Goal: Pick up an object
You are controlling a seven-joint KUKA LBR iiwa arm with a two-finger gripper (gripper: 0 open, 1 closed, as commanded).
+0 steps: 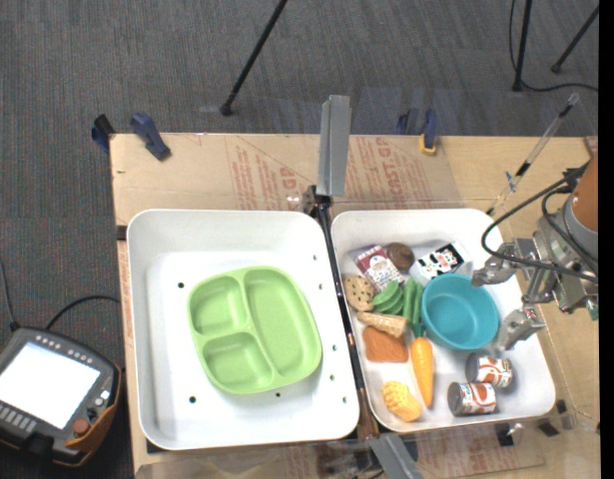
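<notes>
You have no single named target, so take the nearest candidates first: two small cans, one just above the other, lie at the near right corner of the right bin; the lower can lies on its side with its long axis running roughly left to right, the upper one looks tilted. The pincer hangs over the bin's right edge, just up and to the right of the cans and just beside the rim of the blue bowl; its fingers look spread apart with nothing between them. My judgement is that the cans lie down and a little left of the pincer, so a short drop toward that corner is what the coming move turns on; the bowl is equally near on the left.

Outward from there, the same bin holds an orange carrot lying top to bottom, a yellow corn cob, a brownish-orange slab, a pale wedge, green pods, a cookie, a red packet, a dark round piece and a small black-and-white carton; they crowd together, many touching.

The left bin holds a green divided plate, nothing in its compartments; both bins sit side by side on the cardboard-covered worktop.
</notes>
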